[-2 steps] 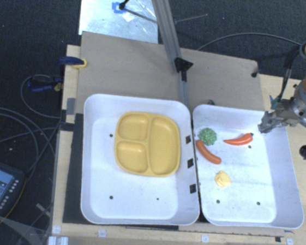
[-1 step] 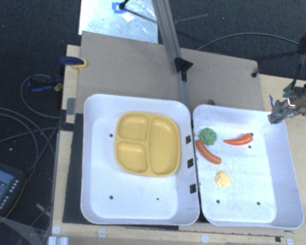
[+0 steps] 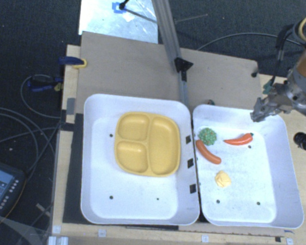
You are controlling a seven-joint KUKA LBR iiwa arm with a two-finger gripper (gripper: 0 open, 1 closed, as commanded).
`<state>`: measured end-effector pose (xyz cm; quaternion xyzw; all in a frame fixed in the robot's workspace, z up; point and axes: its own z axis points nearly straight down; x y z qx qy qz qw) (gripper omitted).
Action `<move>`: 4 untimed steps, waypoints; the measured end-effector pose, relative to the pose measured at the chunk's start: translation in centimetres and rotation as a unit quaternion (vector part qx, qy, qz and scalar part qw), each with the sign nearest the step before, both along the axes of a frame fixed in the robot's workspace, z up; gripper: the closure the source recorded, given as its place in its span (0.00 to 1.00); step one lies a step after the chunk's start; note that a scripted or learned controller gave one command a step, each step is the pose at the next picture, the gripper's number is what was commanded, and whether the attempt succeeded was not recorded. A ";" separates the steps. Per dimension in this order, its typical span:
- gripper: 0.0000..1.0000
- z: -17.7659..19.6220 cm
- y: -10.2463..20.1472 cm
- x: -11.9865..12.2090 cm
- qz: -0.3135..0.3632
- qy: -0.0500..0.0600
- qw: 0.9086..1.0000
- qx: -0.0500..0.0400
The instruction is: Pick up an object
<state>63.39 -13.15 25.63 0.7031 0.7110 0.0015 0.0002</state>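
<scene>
Where it lies, red chili pepper [image 3: 239,139] curves, green-stemmed.

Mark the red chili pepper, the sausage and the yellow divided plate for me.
red chili pepper [image 3: 238,139], camera view, middle of its body
sausage [image 3: 208,152], camera view, middle of its length
yellow divided plate [image 3: 176,149], camera view, right rim

Reaches in from three o'clock, orange-banded wrist angled down toward eight o'clock, claw [image 3: 259,114] hanging low at the upper right, tips too blurred to read.
</scene>
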 end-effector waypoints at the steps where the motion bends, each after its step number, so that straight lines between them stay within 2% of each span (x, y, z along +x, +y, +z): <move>1: 1.00 -0.7 6.4 0.1 0.000 0.001 1.000 0.000; 3: 1.00 0.3 17.3 0.8 0.000 0.000 1.000 0.000; 4: 1.00 -1.7 22.0 1.0 -0.001 0.001 1.000 0.000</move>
